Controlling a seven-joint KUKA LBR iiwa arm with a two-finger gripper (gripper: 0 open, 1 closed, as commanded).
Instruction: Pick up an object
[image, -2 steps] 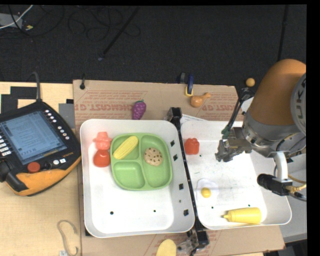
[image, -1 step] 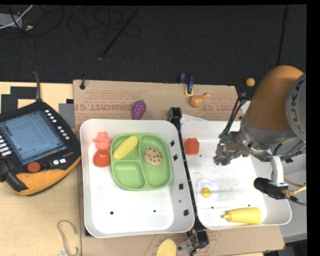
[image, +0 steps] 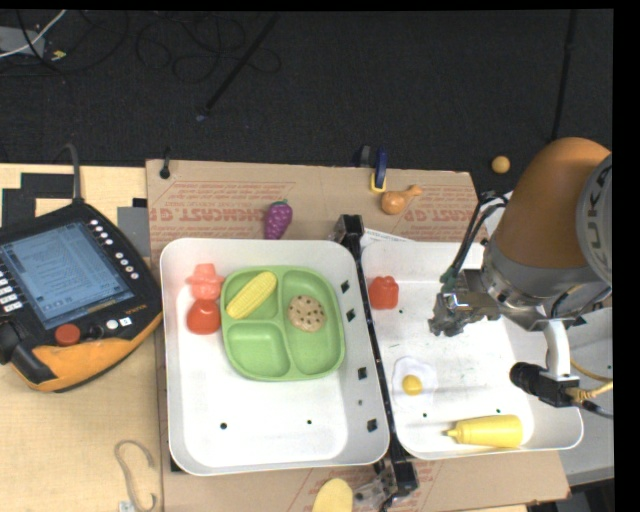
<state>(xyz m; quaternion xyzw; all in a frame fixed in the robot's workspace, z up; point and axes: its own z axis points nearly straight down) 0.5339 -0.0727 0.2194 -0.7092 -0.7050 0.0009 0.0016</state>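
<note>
Camera view: the claw (image: 447, 316) hovers over the right bin (image: 560, 440), its grip state unclear. Nearby lie a red cup (image: 383, 292), fried egg (image: 412, 380) and mustard bottle (image: 486, 431), all apart.

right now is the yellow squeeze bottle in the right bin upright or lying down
Lying down. The yellow squeeze bottle rests on its side on the right white bin's floor, its nozzle pointing toward the left bin.

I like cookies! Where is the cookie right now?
The cookie lies in the green plate's right compartment, in the left bin, right of the corn.
</note>
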